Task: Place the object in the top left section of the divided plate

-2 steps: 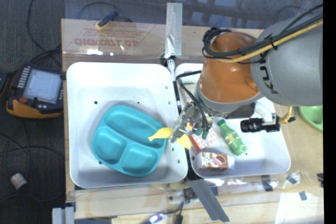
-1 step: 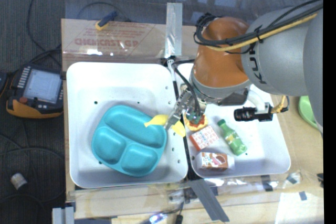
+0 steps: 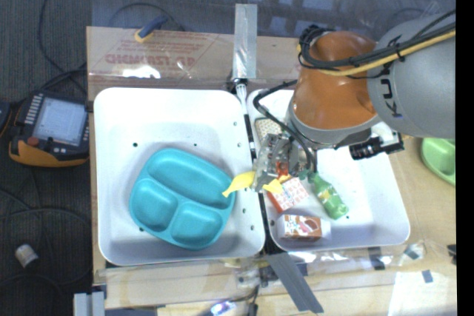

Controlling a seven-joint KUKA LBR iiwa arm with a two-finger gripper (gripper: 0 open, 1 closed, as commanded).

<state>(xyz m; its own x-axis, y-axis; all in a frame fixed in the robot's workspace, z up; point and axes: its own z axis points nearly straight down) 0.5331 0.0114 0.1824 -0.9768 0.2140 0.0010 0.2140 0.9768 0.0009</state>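
White letters "KU" stand on the grey arm [image 3: 422, 96], up and to the right of the claw [image 3: 278, 163]; red print on the cardboard sheet [image 3: 152, 54], far up-left of the claw, lies reversed and unreadable; the small carton [image 3: 289, 194] just below the claw carries print too small to read.

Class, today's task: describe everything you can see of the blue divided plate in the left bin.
The blue divided plate is a teal tray with rounded corners that looks like smooth moulded plastic. Raised ridges split it into three sections, one long and two smaller. It lies flat but turned at an angle on the floor of the left white bin, towards the lower right. A small yellow object overlaps its right rim, next to the end effector; whether they touch is unclear.
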